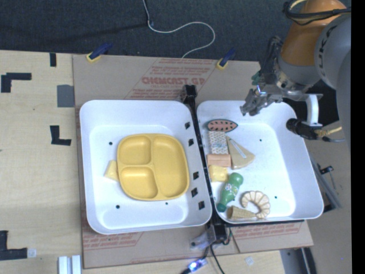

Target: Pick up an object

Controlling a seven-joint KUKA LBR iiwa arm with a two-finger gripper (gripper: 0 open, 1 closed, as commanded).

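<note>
Toy food pieces lie crowded along the left wall of the right-hand shallow white bin (285,207). Nearest the far edge is a dark oval piece with a pinkish centre (221,125), its long axis running left to right. Just below it a pale ridged cracker-like block (218,142) runs lengthwise toward the near edge, with a tan wedge (240,154) beside it, its tip toward the far edge. A small yellow chunk (217,173) sits under those, then a green bottle-shaped piece (229,188) tilted toward the near-left corner. A cream and orange curled shrimp-like piece (256,202) and a tan cone (241,213) rest close to the near edge.

From where I stand, the grey arm with the orange band (308,30) comes in from the right and bends down over the far edge of that bin. Its two-finger gripper (251,106) hangs above the bin's far-left part, apart from the food; whether its fingers are spread or closed I cannot tell.

Over in the left-hand white bin (97,124) sits a yellow plastic divided plate (153,166), with a pale yellow wedge (110,169) tucked at its left edge.
</note>
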